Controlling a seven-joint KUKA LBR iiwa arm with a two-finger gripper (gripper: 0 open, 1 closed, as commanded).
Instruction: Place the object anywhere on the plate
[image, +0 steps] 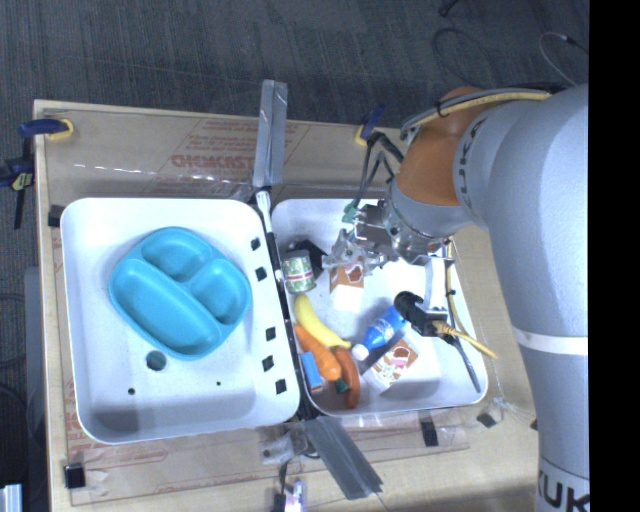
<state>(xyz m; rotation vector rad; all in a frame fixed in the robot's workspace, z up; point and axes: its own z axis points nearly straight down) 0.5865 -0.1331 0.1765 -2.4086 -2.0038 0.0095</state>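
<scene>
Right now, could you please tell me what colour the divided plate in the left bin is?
The plate is light blue, seen clearly in the camera view.

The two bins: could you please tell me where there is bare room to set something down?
The left bin has bare floor below and left of the blue plate, whose compartments are also free. The right bin is crowded: banana, carrot, bottle, can.

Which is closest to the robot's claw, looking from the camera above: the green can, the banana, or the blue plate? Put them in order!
Measured from the gripper:
1. Green can, just to its left in the right bin.
2. Banana, lower, near the divider.
3. Blue plate, far away in the left bin.
</scene>
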